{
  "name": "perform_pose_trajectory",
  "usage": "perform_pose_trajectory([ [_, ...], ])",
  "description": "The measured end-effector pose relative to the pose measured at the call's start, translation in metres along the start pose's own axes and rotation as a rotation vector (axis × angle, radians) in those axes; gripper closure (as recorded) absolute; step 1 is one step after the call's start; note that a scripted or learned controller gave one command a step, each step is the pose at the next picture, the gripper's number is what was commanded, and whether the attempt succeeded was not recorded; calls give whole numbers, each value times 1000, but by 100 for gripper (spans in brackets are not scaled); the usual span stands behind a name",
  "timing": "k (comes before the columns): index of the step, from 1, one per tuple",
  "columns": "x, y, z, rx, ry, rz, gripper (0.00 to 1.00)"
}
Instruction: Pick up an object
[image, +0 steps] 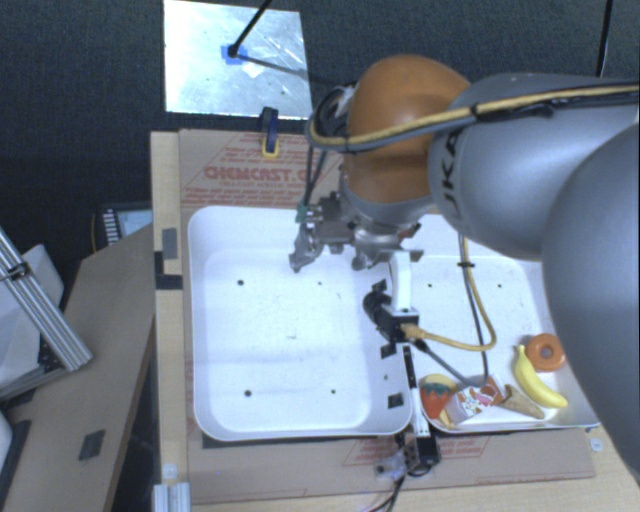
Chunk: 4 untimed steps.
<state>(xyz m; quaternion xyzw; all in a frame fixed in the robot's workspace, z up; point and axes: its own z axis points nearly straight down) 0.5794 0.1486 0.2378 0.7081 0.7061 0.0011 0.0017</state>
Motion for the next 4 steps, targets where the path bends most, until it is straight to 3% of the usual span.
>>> perform_pose_trajectory([
  [1, 86, -6, 116, 12, 2, -12, 0],
  [2, 71, -94, 128, 15, -1, -4, 0],
  [4, 71, -90, 127, 5, 1, -2, 0],
])
